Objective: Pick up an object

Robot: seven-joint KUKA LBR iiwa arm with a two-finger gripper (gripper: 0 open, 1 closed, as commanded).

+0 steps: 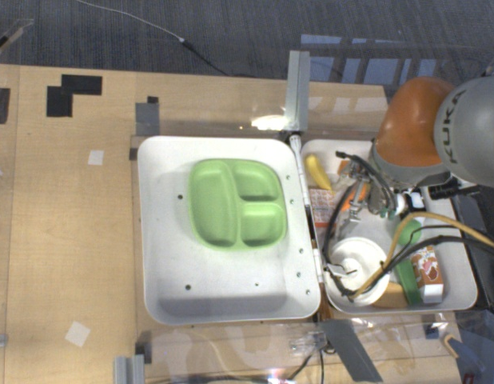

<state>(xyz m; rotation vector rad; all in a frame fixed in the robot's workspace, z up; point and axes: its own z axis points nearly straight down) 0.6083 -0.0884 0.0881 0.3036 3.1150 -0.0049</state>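
Nearest the camera, along the bottom of the view, the wooden bench [55,294] is seen, with the two white bins set on it side by side. In the right bin [464,294], at its near end, a white bowl [357,262] is seen, crossed by black and yellow cables [391,254]. Just beside the bowl, to its right, a green bottle [408,266] is laid with its long axis running near to far, its white cap [432,294] pointed toward the near rim. A brown and white packet [428,266] is pressed against the bottle's right side.

The left bin [159,278] is occupied by a light green divided tray [235,202], placed flat near the middle, with one long compartment on its left and two smaller ones on its right.

Farther back in the right bin, a yellow banana [316,172] is laid along the left wall, its length running near to far, with a printed carton [321,202] just below it. The gripper [367,201] is lowered over this bin, wrapped in cables; whether anything is held cannot be told. Above it the arm's orange band [411,126] and grey body [475,130] are seen.
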